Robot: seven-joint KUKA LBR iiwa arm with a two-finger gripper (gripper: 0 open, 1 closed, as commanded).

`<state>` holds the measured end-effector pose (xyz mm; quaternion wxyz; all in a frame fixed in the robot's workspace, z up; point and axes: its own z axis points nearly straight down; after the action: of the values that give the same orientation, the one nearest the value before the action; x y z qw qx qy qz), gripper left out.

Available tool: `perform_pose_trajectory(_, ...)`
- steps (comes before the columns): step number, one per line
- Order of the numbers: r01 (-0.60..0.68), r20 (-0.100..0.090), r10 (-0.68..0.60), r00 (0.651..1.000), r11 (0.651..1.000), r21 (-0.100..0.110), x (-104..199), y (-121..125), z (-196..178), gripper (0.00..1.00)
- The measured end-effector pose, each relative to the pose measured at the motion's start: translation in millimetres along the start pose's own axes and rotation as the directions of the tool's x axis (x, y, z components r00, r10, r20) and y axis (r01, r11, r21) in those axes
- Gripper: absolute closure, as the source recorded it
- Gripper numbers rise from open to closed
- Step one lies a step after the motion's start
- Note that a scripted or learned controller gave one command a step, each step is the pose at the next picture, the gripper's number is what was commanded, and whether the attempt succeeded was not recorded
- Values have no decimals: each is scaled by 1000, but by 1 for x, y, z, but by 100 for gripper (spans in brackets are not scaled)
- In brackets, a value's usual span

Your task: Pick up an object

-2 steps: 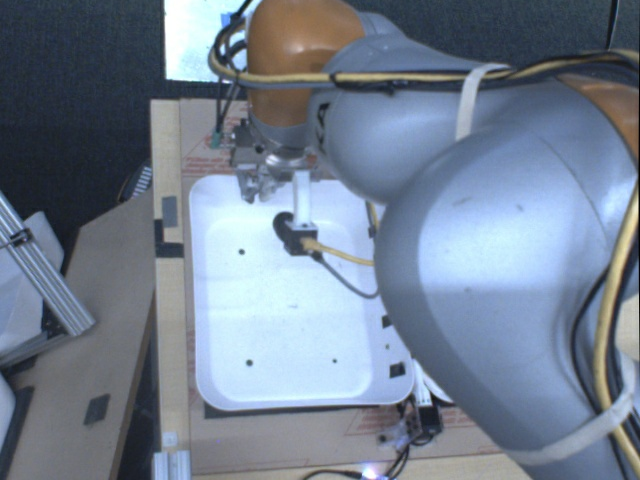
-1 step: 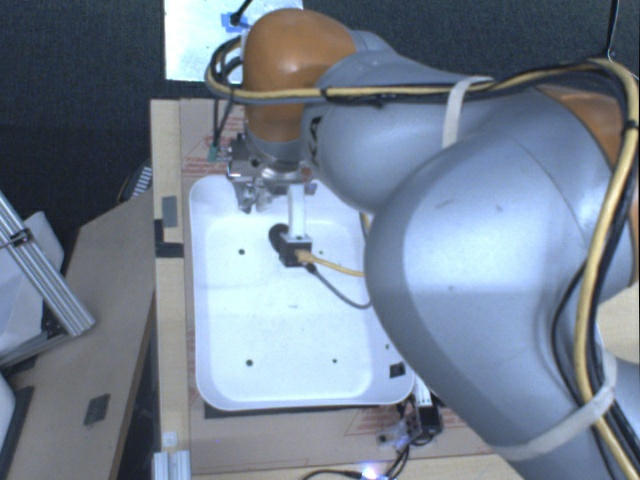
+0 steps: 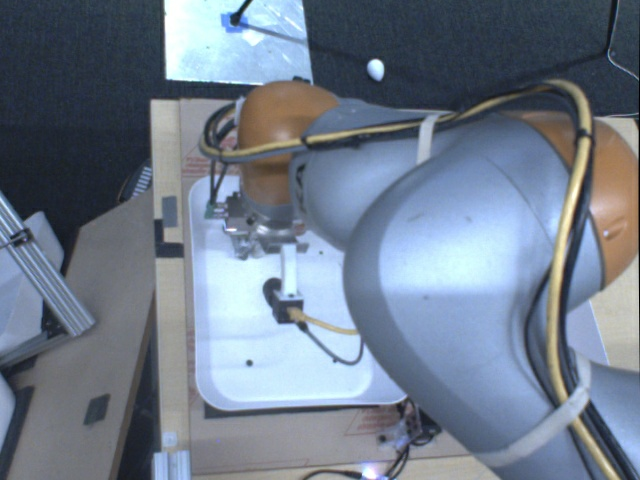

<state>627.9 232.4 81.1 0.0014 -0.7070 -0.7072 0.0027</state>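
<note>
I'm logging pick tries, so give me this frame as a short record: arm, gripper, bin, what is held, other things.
arm: grey arm reaching in from the right, across much of the view
band: orange band above the wrist
gripper: gripper low over the far part of the left bin
bin: white left bin, shallow, with a dark speck near its front
held: cannot tell
outside bin: shiny sheet and a small white ball on the dark floor beyond the bench
</note>
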Motion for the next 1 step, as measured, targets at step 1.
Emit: perform_pose_trajectory(1, 4, -4, -4, 1000, 1000, -12, 3, 22, -51, 100)
